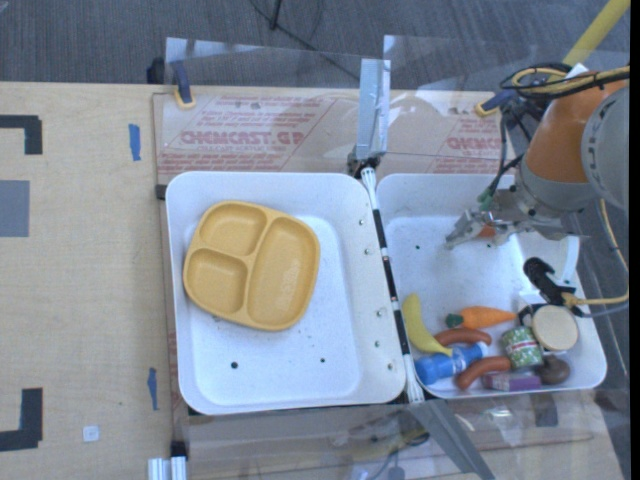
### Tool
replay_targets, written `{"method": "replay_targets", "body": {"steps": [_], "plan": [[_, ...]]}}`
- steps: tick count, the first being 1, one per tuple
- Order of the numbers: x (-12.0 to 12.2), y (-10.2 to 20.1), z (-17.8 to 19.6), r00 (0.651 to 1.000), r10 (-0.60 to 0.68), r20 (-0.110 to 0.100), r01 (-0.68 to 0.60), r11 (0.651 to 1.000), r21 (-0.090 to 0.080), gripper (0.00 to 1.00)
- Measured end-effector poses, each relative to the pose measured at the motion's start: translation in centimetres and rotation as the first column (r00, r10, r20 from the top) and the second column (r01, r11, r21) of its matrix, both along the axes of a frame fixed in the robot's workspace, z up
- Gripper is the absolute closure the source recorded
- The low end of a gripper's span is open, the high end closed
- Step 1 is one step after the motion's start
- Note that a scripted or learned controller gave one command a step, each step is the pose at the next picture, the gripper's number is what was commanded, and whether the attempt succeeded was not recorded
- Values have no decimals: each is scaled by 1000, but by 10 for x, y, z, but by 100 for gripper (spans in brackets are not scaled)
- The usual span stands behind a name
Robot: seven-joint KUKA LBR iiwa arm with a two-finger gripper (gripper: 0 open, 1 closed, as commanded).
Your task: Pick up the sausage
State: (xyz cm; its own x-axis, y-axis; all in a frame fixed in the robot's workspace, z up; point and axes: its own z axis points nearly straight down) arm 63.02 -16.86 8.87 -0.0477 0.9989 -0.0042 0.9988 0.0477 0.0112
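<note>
Fingers hang spread over the right bin's far floor, gripping nothing. Sausages lie untouched in the near pile, between banana and carrot; descent, grasp and lift remain.

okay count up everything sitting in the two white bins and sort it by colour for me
Yellow: 2, the divided plate and the banana
Orange: 1, the carrot
Red: 2, sausage and sausage
Blue: 1, bottle
Purple or dark: 2, too small to name
Green-labelled can: 1
Total: 9
</note>
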Motion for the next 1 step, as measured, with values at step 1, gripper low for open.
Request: {"method": "replay_targets", "body": {"steps": [1], "plan": [[37,-30,0,999,-17,-30,18,1000,17,0]]}}
